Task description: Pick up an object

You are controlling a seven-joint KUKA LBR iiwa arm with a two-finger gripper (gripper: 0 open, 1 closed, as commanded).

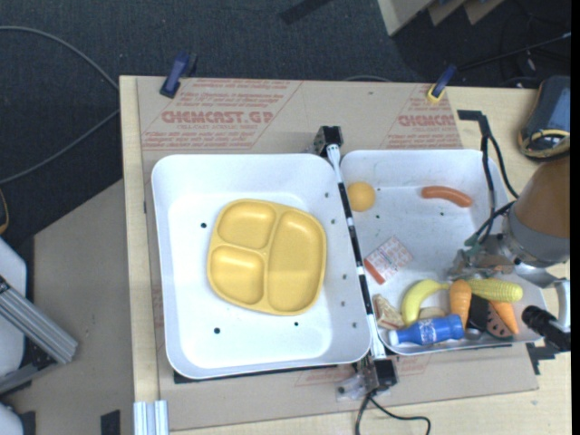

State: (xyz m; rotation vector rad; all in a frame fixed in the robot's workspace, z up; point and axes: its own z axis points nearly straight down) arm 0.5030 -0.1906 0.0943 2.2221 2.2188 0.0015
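Clutter lay heaped in the lower right corner of the right-hand white bin, toward the lower right of the frame. A yellow plastic banana curved at the left of the heap. Just to its right an orange plastic carrot stood on end, and a yellow corn cob lay crosswise, touching the carrot's top. Below them a blue plastic bottle rested along the bin's lower wall, with a second small orange carrot and a dark object, too small to identify, to its right. A tan, bread-like piece sat at the heap's left edge.

The gripper hung just above the corn cob and the carrot in the frame, close to both. It could not be told whether it was open or closed, nor whether it touched or held anything. The grey arm, with its orange band, entered from the right edge.

Further up the same bin, a red-and-white paper packet lay left of the gripper. A small orange ball sat near the bin's left wall, and an orange-red sausage lay toward the upper right, well apart from the heap.

In the left-hand white bin, at the frame's centre left, a yellow three-compartment plate lay flat by itself.
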